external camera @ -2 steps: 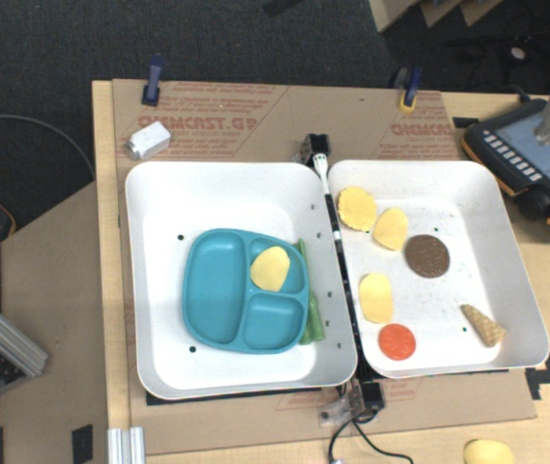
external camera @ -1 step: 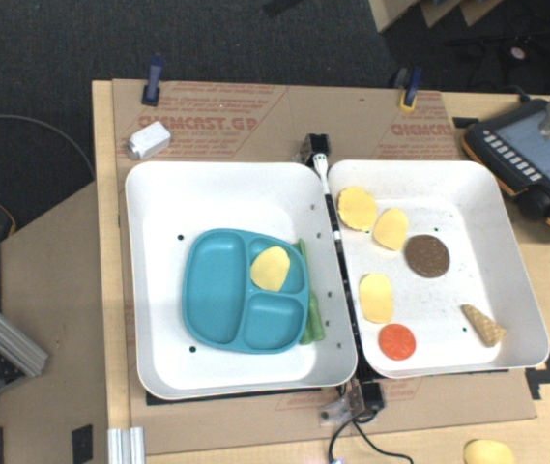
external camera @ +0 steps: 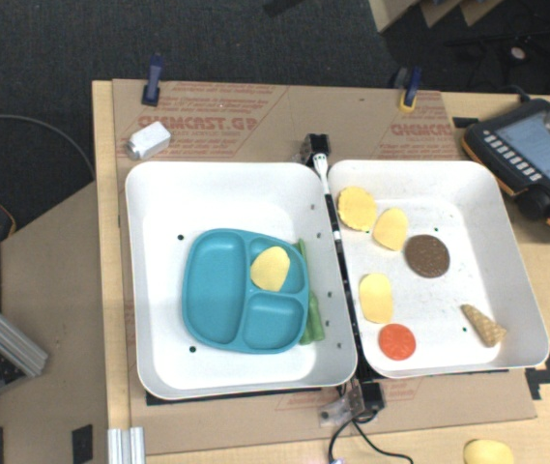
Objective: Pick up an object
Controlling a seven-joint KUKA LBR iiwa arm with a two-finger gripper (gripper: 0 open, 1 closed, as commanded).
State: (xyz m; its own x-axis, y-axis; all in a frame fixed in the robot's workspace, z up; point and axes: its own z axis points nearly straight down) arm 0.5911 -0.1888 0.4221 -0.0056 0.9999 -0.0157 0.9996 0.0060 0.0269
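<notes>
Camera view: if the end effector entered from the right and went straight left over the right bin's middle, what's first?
Probably the brown disc, once past the rim of the right bin, though depth is unclear.

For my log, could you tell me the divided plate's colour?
Teal-blue divided plastic plate, in the camera view.

We see a brown cardboard-topped bench (external camera: 255,129) with faint red print. Two shallow white bins sit on it side by side, touching along the middle: left bin (external camera: 154,259), right bin (external camera: 506,249). A small white block (external camera: 149,140) lies on the board near the back left corner, just behind the left bin. A blue clamp (external camera: 152,80) and a blue-yellow clamp (external camera: 409,87) grip the back edge. A black tablet-like device (external camera: 521,158) rests at the right side. A yellow object (external camera: 487,451) lies at the front right.
</notes>
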